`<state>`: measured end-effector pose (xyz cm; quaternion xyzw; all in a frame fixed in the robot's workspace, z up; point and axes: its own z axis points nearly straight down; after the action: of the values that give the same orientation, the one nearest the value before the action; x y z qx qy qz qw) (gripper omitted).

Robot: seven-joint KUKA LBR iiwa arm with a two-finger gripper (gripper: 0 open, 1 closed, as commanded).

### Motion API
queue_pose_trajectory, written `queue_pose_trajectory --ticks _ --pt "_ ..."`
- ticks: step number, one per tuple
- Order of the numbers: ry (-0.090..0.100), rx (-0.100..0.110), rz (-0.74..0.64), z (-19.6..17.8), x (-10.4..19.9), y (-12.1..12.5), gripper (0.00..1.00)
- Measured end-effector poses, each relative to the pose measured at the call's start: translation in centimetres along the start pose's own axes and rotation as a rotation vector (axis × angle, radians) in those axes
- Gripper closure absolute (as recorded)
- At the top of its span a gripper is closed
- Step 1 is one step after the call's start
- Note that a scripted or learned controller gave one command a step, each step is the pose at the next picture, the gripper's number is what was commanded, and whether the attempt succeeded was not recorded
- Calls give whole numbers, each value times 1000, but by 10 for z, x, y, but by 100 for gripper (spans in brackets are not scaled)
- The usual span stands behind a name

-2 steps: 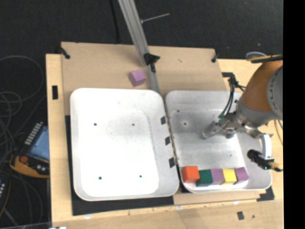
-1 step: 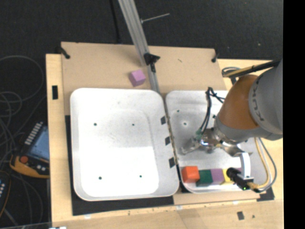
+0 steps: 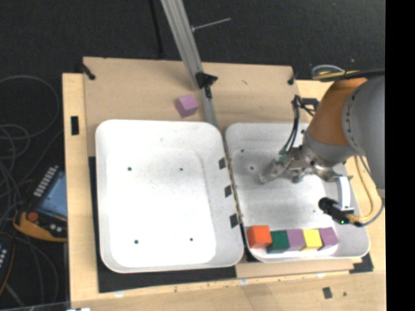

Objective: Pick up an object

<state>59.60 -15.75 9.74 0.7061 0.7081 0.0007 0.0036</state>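
Hovering: we see the gripper (image 3: pixel 280 172) above the right bin's (image 3: pixel 259 141) centre | fingers: state not discernible | blocks: orange (image 3: pixel 260 236), green (image 3: pixel 279 240), purple (image 3: pixel 296 239), yellow (image 3: pixel 312 239), purple (image 3: pixel 328 236) along its near edge | progress: nothing picked yet; descent, grasp, lift remain.

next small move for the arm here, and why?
Probably shift the gripper toward the row of blocks along the near edge of the right bin, aiming at the orange block. The gripper sits over bare bin floor, well away from the row, and the orange block is the end one, so one side is free.
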Motion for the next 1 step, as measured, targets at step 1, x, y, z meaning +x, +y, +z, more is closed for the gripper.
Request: queue_pose_trajectory --ticks 1 --pt "0 2 -6 -11 0 -1 100"
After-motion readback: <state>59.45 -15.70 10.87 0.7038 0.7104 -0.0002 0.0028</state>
